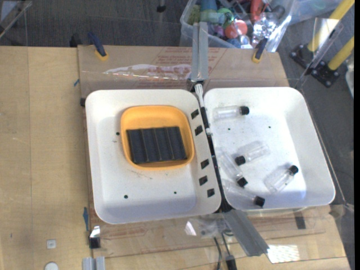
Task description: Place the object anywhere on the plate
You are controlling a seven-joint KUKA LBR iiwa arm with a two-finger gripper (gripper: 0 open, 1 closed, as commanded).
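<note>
An orange plate (130, 118) lies in the left white bin (107, 190). On it rests a black ribbed slab (156, 144), flat and covering most of the plate's middle. In the right white bin (304, 128) lie several clear small bottles with black caps: one at the back (230, 112), one in the middle (250, 152), one at the front right (279, 177), and one near the divider (233, 171).
A black strip with small black tabs (202, 151) runs between the two bins. A clear tub of colourful toys (236, 10) stands behind the bench. Brown cardboard (140, 63) lies behind the bins. A grey bracket (244, 232) sits at the front edge.
</note>
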